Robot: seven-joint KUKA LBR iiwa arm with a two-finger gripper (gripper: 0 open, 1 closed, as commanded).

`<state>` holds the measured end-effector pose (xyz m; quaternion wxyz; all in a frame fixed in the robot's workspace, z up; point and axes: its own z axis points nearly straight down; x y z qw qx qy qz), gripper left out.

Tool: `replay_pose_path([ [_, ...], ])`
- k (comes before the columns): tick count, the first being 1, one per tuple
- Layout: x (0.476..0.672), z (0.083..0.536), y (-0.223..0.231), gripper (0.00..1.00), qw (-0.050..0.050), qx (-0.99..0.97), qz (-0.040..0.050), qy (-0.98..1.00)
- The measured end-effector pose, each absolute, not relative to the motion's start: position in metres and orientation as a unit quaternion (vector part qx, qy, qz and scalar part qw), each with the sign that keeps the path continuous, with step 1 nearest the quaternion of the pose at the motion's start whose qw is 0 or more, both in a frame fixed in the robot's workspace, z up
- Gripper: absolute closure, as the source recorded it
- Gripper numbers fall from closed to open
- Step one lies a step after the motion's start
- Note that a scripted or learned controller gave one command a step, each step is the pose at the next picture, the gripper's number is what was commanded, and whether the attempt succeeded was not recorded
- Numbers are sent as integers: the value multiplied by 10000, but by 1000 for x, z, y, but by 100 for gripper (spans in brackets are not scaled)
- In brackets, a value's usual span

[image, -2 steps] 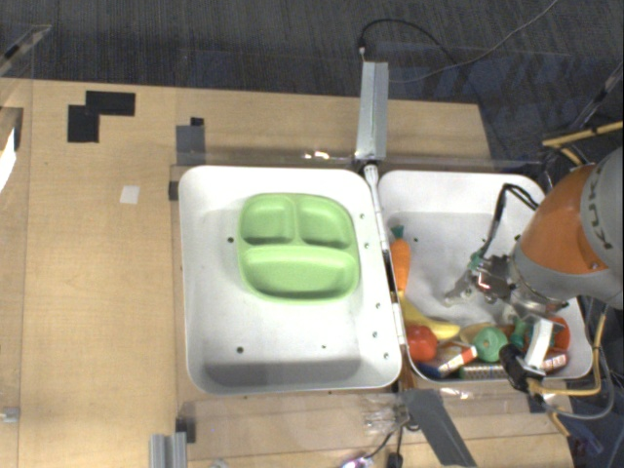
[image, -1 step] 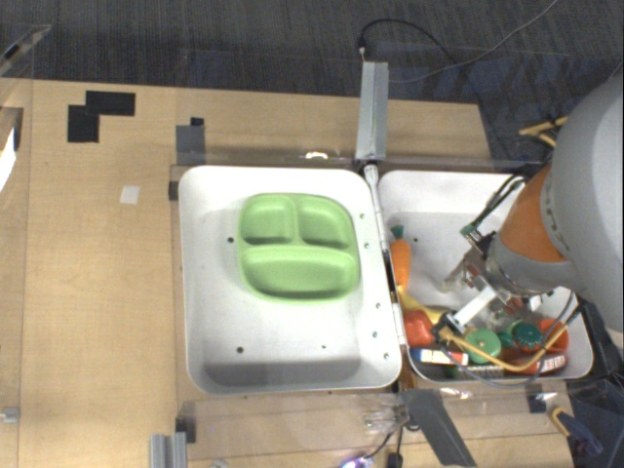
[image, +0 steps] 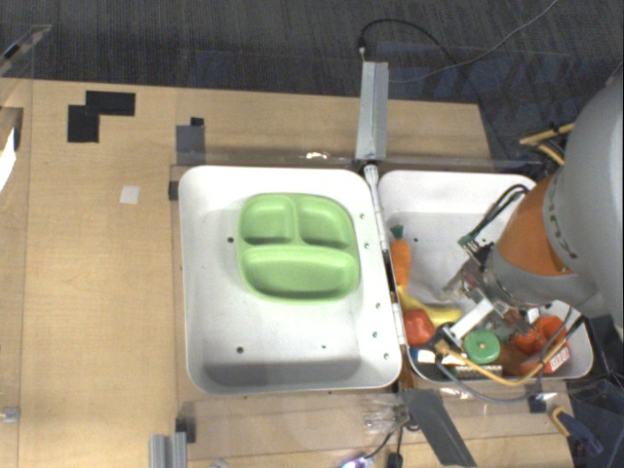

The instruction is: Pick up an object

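My gripper (image: 474, 306) is low in the right bin (image: 439, 203), over a heap of small things at its near end. Just under and beside it lie a yellow piece (image: 444, 313), a red piece (image: 419, 329) and a round green thing (image: 481, 346). An orange carrot-like piece (image: 400, 257) lies along the bin's left wall. Orange-red pieces (image: 539, 336) sit by the near right corner, partly hidden by the arm. Nothing is visibly held.
The left bin (image: 210, 261) holds a green three-compartment plate (image: 297, 245) near its middle. The grey arm with its orange band (image: 531, 242) covers the right bin's right side. A metal post (image: 371, 115) stands behind the wall between the bins.
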<state>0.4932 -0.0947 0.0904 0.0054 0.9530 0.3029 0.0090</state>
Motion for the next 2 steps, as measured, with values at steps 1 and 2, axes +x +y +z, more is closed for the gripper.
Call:
replay_pose_path([
  [1,523,89,-99,0,7,9945,49,1045],
  [2,508,186,-157,0,4,9375,13,3481],
])
